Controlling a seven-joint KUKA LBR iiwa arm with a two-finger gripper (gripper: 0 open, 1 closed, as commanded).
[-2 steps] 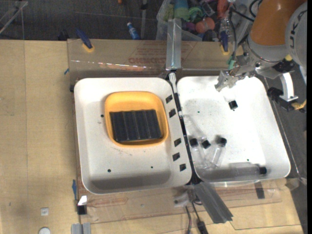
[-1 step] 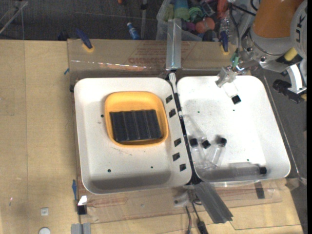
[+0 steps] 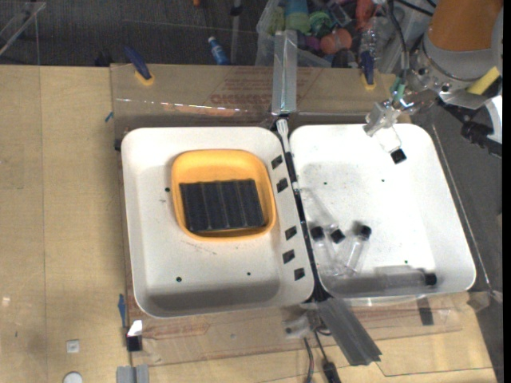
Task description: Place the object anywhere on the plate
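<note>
An orange-yellow plate (image 3: 185, 168) lies in the left bin (image 3: 144, 214). A dark, ribbed, rectangular object (image 3: 221, 206) rests flat on the plate and covers most of its middle. My gripper (image 3: 389, 139) hangs over the back edge of the right bin (image 3: 447, 214), far to the right of the plate. Its pale fingers stand apart and open, one of them ending in a small black pad (image 3: 398, 156), with nothing between them. The orange band of the arm (image 3: 467, 10) is at the top right.
Several clear tubes with black caps (image 3: 339, 238) lie at the front left of the right bin, and a longer one (image 3: 403, 278) lies along its front wall. A metal divider with black clips (image 3: 286, 206) separates the bins. A box of coloured toys (image 3: 327, 10) stands behind the bench.
</note>
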